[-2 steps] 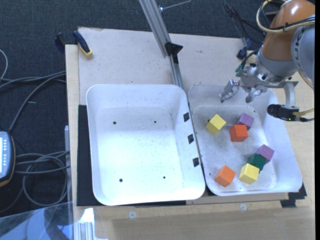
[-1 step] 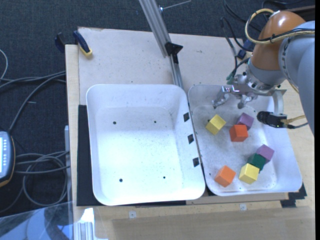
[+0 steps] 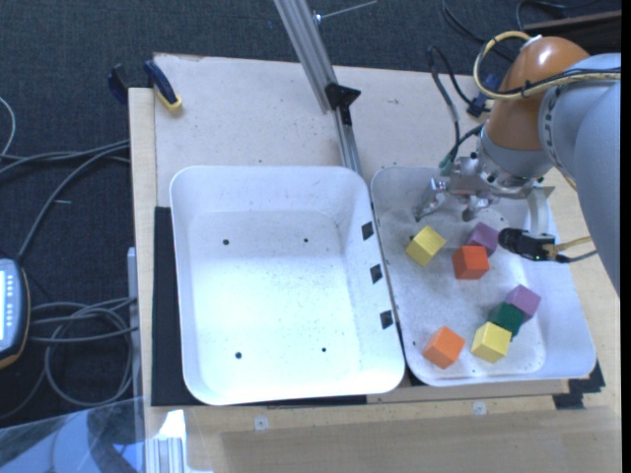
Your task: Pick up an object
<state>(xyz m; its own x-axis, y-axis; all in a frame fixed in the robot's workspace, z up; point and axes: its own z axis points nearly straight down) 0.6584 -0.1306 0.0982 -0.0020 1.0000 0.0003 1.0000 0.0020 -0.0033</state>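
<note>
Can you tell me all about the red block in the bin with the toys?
The red block is a small cube with a plain, smooth look, maybe painted wood or plastic. It sits flat on the floor of the right bin, turned slightly. A light purple block is right behind it, close enough that they seem to touch. A yellow block sits apart to its left. The hand is above it, not holding it.

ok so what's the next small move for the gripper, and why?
Probably a short descent toward the yellow block. The gripper sits just above it in the right bin, nothing shows between its fingers, and that block stands apart from the red block, so it looks like the least crowded target.
</note>
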